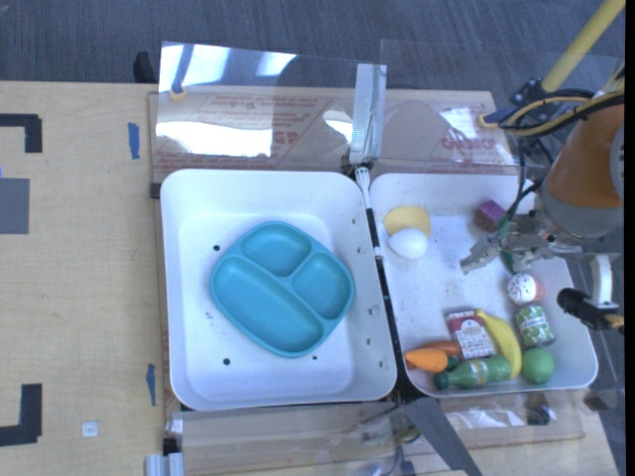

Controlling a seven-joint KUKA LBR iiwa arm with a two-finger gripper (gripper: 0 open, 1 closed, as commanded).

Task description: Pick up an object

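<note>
The objects to be picked lie in the right bin [437, 266]: a yellow piece [408, 217] and a white egg [407, 243] touch each other near its left wall, a purple block [490, 211] sits toward its far edge, and a banana [499, 339], carrot [429, 359], green bottle [477, 372] and small can [534, 324] cluster along its near edge, while the left bin [189, 266] carries a blue divided plate [283, 288]. The gripper [493, 251] hangs over the right bin's right half with its fingers spread and nothing between them, so the approach step appears to be in hand. The next move calls for centring over one isolated item, probably the patterned ball [522, 288] just beside the gripper, then descending and closing.
</note>
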